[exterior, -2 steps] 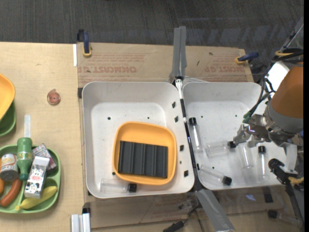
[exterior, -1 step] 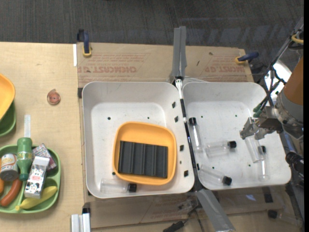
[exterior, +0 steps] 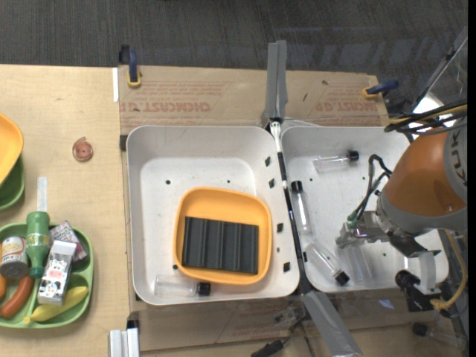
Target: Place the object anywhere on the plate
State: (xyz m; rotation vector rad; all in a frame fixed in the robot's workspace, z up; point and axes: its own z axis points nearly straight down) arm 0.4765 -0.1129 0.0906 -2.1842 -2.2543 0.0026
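Observation:
An orange plate (exterior: 222, 200) lies in the left bin (exterior: 149, 199), and a black ribbed block (exterior: 221, 245) rests on it. In front of the plate, by the bin's front wall, lies a clear tube with a black cap (exterior: 182, 287). More clear capped tubes lie in the right bin (exterior: 327, 192): one at the back (exterior: 333, 161), one along the left wall (exterior: 299, 205), one near the front (exterior: 327, 263). My gripper (exterior: 355, 233) hangs low over the right bin's front half, just right of that front tube. The orange wrist band (exterior: 424, 181) covers the bin's right side.
On the wooden table at the left stand a green tray of toy food (exterior: 74, 292), a green bottle (exterior: 37, 242), an orange bowl (exterior: 7, 151) and a small pink disc (exterior: 82, 150). Clamps (exterior: 132, 74) hold the cardboard behind the bins. A grey bar (exterior: 276, 80) stands between the bins.

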